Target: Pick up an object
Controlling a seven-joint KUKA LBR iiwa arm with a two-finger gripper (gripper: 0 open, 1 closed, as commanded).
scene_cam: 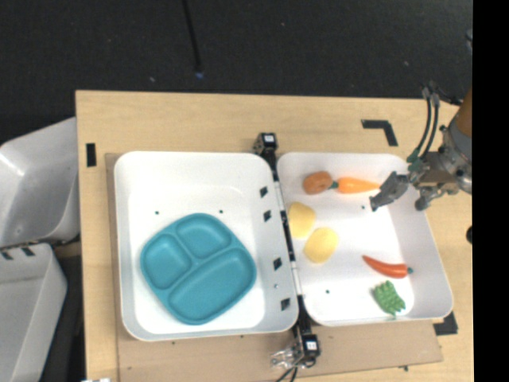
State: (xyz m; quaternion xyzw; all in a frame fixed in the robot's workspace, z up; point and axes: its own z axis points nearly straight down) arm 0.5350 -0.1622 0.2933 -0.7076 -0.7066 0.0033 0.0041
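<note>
Gripper (407, 192) over right bin (425, 245) near its far right wall, fingers spread, pinching nothing. Nearest target carrot (355, 185) lying just left, touching brown potato-like piece (317, 183), probably. Risk: off-centre descent nudging carrot away, closing on air.

Arm (461, 126) cut off at the right, only wrist and cables in sight. Gripper (407, 189) small and dark against the right bin (421, 237); finger spacing too fine to tell. Brown lump (317, 183) touching the carrot's (356, 186) blunt end, kind unclear. Two pale yellow pieces (301, 220) near the divider, too smooth and blurred to name. Green item (389, 298) by the front wall, a small blur of texture. Grey-white casing (36, 189) at far left cropped by the edge.
</note>
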